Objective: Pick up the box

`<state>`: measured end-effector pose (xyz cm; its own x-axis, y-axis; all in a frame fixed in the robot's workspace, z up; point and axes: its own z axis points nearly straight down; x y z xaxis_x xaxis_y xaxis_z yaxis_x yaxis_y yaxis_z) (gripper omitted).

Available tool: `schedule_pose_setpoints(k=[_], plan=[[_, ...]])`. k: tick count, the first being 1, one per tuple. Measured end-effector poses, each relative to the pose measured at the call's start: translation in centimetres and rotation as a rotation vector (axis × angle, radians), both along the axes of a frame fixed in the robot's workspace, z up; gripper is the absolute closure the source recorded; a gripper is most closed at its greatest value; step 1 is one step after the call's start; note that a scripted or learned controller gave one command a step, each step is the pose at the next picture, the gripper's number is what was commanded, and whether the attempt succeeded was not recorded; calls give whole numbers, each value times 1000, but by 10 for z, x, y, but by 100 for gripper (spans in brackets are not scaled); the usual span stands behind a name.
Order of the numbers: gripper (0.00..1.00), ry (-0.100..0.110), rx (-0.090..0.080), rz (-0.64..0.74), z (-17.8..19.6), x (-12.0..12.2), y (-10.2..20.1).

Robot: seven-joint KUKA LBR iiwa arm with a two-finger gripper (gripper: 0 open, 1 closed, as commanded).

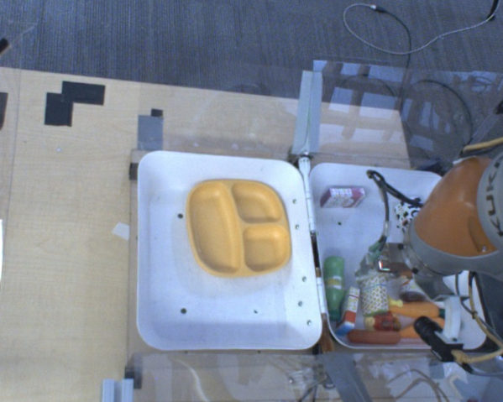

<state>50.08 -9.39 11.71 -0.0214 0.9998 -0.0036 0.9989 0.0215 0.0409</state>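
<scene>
Pincer [381, 263] hangs low in the right bin [362, 178], under the grey arm [460, 224] with its orange band; I cannot tell if it is open or shut. At 12 o'clock in that bin lies the small box [342, 196], white with a pink end, well apart from the pincer. Near 6 o'clock sit a green bottle [334, 284] and other small things. A yellow tray [238, 226] sits in the left bin [161, 250] on the desk [57, 228]

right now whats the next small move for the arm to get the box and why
Probably shift the gripper toward the bin's far corner, over the small pink-and-white box. The box lies apart from the clutter by the green bottle, and the gripper sits over that clutter instead.
</scene>
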Motion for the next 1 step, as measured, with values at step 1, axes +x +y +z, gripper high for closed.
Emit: schedule_pose_setpoints(k=[1], plan=[[0, 3, 0, 0, -2, -1, 0]])
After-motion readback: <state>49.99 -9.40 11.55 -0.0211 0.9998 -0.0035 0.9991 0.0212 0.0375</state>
